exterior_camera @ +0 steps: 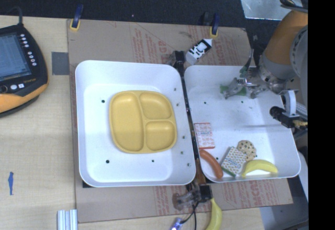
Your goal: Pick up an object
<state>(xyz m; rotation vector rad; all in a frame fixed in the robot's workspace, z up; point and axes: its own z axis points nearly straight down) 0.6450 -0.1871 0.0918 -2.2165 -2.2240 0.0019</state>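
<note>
The right bin (261, 119) holds the candidates, clustered at its lower edge in the lower right of the frame: a banana (259, 168), a round cracker (245, 147), a square cracker (233, 160), a sausage (211, 163) and a small printed packet (203, 135). They look like light toy food, smooth and likely slippery; the banana probably pinches best across its middle. The pincer (242, 88) hovers over the bin's upper part, well apart from them; whether it is spread or pressed together I cannot tell. The crackers touch each other and the banana, crowding any approach. The left bin (86, 119) carries a yellow divided tray (142, 121). A tablet (18, 67) lies on the surface at far left.
</note>
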